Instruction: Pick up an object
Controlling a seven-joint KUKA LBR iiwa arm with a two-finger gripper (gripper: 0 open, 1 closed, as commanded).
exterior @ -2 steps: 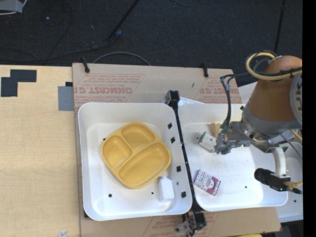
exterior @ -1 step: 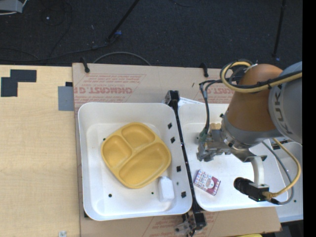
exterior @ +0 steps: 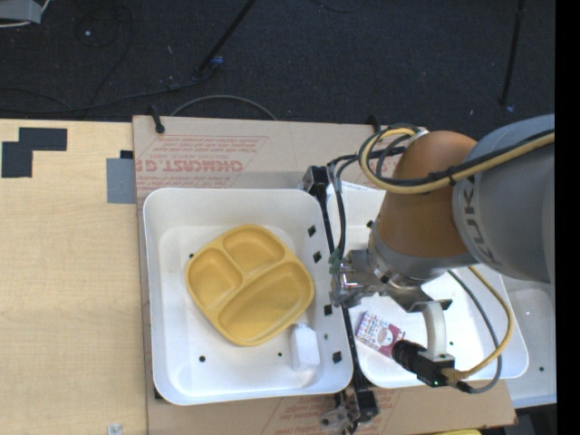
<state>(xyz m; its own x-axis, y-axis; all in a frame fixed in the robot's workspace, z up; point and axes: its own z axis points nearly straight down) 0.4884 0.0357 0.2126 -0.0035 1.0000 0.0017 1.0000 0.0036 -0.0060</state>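
the small flat pink and white packet [exterior: 377, 332] lies just beside the gripper [exterior: 349, 285], on its near side. it seems light, thin and slippery; better to take it across the short edges. whether the gripper is spread or pressed together, i cannot tell.

The plate [exterior: 251, 284] looks like smooth matt plastic, as does its white bin [exterior: 172, 243]. At its 3 o'clock, a packet [exterior: 376, 332] has a glossy-looking wrapper.
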